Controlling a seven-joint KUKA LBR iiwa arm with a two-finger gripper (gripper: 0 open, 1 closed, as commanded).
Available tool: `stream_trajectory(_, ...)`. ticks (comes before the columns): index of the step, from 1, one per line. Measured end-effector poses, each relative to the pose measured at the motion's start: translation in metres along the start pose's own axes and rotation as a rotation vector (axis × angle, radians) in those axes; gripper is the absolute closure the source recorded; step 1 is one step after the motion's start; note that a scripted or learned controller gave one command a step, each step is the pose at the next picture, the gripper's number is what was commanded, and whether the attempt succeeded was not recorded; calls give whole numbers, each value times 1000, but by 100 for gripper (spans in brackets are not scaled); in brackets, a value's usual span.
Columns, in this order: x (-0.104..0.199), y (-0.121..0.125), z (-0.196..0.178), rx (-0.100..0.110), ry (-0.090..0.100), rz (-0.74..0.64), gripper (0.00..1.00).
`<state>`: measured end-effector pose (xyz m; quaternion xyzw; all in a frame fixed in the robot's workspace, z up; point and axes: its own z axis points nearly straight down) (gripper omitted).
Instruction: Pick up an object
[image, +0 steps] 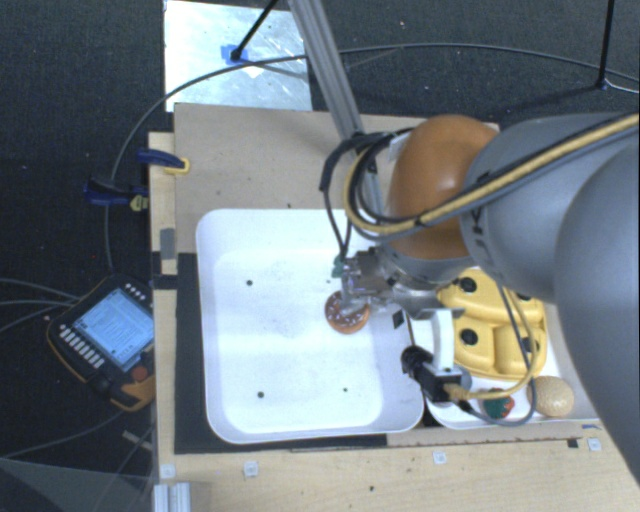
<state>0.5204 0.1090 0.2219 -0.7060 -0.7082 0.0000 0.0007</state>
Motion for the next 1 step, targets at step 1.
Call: stream_trajectory(1, 0, 0, 0, 0, 0, 1, 0)
